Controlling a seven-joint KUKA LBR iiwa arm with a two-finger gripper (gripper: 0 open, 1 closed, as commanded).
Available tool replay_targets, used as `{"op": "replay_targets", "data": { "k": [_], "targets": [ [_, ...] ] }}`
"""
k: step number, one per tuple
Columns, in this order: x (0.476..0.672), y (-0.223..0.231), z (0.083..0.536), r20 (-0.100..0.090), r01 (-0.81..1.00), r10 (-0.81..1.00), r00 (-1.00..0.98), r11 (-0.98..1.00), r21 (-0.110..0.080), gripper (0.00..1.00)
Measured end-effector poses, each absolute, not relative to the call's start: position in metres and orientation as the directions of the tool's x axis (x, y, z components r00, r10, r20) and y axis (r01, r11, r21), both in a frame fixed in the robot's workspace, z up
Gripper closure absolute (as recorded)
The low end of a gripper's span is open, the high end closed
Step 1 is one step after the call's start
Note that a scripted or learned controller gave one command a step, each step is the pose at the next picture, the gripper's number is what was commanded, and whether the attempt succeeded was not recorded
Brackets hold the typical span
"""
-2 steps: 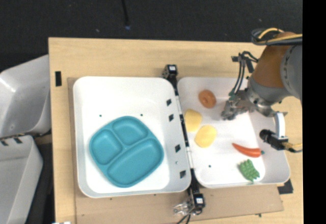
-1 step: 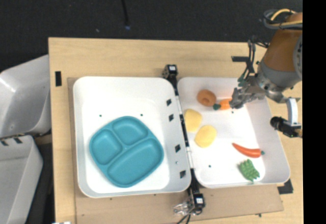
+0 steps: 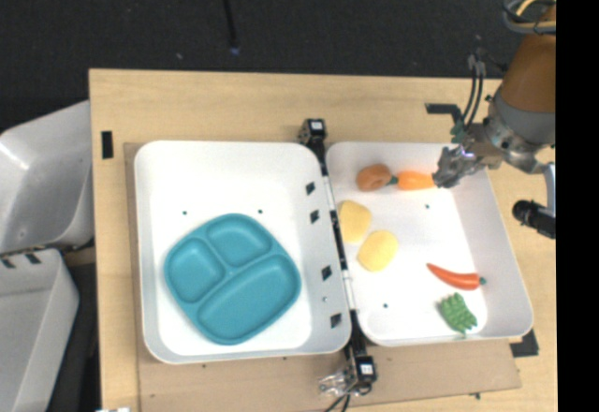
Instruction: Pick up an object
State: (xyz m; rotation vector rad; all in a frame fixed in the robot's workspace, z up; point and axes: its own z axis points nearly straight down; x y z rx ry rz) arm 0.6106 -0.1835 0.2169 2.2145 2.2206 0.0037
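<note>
The claw [image 3: 449, 167] sat low at the upper right of the right bin [image 3: 496, 242], touching the orange carrot [image 3: 415, 181], presumably lining up a grasp. Whether its grip was apart or together could not be told, and the carrot lay on the bin floor beside a brown piece [image 3: 373, 177].

In the right shallow white bin [image 3: 496, 242] we see open floor through the middle, between the two pale yellow rounded pieces [image 3: 367, 237] on its left side and the red chili pepper [image 3: 455, 276] and green leafy piece [image 3: 458, 313] toward its near right corner. Along the far wall, the brown rounded piece [image 3: 374, 177] and orange carrot [image 3: 414, 181] lie touching, with the two-finger gripper [image 3: 453, 165] just beside the carrot. In the left white bin [image 3: 187, 176], the blue compartment plate [image 3: 233, 277] fills the near part; the far strip lies bare.
</note>
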Motion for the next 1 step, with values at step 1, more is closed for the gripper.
{"op": "replay_targets", "data": {
  "k": [1],
  "targets": [
    [0.5868,-0.1443,0.2196,0.0,1.0,1.0,-0.004,0.004,0.001,1.0]
  ]
}}
